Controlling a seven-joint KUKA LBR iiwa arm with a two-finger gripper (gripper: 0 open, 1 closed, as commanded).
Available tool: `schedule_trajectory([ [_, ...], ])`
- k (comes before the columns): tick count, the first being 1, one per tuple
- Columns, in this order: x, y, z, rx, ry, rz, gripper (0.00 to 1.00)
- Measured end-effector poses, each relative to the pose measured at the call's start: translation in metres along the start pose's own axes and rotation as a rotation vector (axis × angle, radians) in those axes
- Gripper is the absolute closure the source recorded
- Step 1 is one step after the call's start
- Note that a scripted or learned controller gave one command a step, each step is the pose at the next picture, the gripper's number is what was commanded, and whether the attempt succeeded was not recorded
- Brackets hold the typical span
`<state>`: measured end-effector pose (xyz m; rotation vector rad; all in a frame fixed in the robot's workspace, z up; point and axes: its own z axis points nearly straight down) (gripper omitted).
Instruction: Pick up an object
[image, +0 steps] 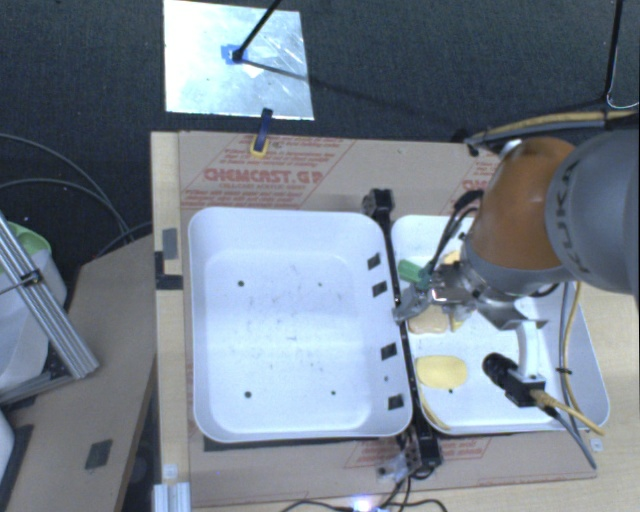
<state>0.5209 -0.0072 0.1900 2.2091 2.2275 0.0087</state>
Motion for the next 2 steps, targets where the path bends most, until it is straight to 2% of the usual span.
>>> schedule_trajectory([
  [1,0.069,-0.011,-0.111,-0.007,0.004,-0.005,0.00],
  [2,-0.018,-0.025,-0.071,0.007,-0.002,0.014,0.00],
])
